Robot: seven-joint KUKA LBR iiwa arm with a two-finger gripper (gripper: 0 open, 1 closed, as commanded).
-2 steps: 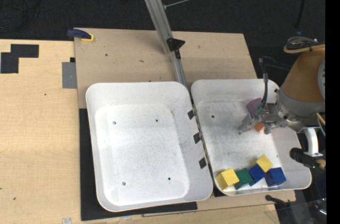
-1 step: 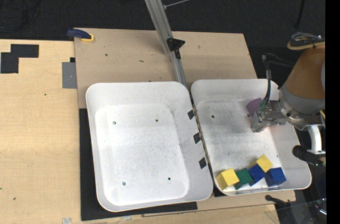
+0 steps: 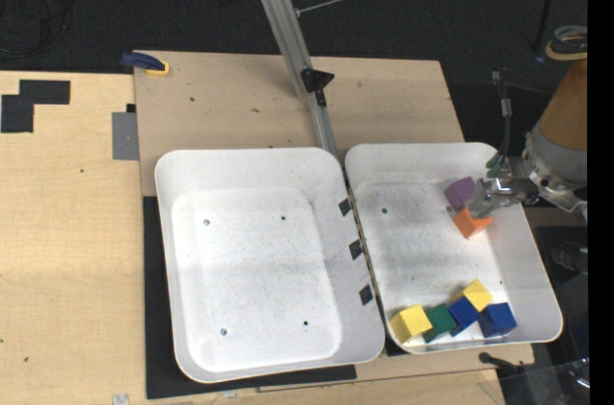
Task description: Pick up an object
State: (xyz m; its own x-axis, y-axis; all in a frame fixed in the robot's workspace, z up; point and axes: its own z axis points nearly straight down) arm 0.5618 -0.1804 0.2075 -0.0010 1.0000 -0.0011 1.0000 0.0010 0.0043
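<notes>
- Camera view: the tool [image 3: 491, 192] is at the right of the frame, over the upper right part of the right bin [image 3: 413, 173].
- I cannot tell if the tool is open or closed.
- A purple block [image 3: 460, 192] lies just left of the tool, and an orange block [image 3: 469, 223] lies just below it, close to the tip.
- In the lower right corner of the same bin there is a group: yellow block [image 3: 413, 321], green block [image 3: 441, 320], two blue blocks [image 3: 496, 319].
- The left bin [image 3: 192, 168] stands beside it on the surface [image 3: 221, 106].
</notes>
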